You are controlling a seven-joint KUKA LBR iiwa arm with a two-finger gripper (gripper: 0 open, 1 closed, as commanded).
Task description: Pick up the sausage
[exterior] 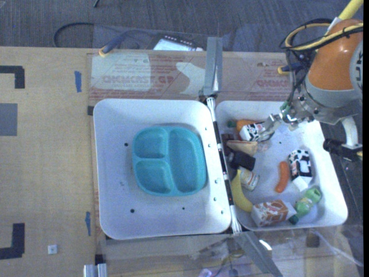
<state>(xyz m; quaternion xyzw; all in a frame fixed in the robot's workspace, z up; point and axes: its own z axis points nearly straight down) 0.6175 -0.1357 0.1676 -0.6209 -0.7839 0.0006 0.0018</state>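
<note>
The sausage [281,177] lies in the right bin [334,203] at the right of the frame, just left of a black-and-white toy [300,163] and well above a green bottle [307,201]. The claw [271,126] hangs over the upper part of that bin, near a small cow figure [251,131]; whether it is open or closed cannot be told. A blue divided plate [169,159] sits in the left bin [115,212].
</note>
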